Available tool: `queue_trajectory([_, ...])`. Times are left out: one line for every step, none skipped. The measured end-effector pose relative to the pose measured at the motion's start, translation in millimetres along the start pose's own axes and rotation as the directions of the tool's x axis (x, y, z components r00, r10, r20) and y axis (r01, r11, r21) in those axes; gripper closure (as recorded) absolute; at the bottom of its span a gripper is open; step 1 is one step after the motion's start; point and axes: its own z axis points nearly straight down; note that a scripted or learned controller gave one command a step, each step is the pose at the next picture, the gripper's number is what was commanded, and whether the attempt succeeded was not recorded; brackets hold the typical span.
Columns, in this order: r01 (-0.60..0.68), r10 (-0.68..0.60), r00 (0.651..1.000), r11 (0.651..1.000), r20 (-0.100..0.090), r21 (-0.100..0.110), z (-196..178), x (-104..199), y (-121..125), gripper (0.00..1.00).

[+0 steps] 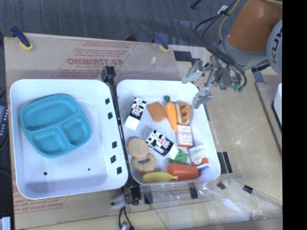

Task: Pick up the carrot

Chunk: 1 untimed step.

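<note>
The carrot [171, 114] is orange with a green top and lies in the right bin [207, 123], between an orange toast-like piece [156, 111] and a hot dog [184, 112]. My gripper [197, 86] hangs over the bin's upper right corner, above and to the right of the carrot. Its two fingers stand apart, one near the bin's top rim and one lower by the right rim, with nothing between them.
The right bin also holds two cow-print cartons [136, 112], a red-white box [184, 135], a yogurt cup [198, 155], a cookie [138, 147], a bagel [144, 163], a banana [159, 177] and a red pepper [183, 170]. A blue divided plate [54, 123] sits in the left bin [67, 176].
</note>
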Motion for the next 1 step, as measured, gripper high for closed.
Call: queue_trajectory([0.290, -0.290, 0.957, 0.957, -0.008, -0.009, 164.1, 4.8, -3.9, 0.00])
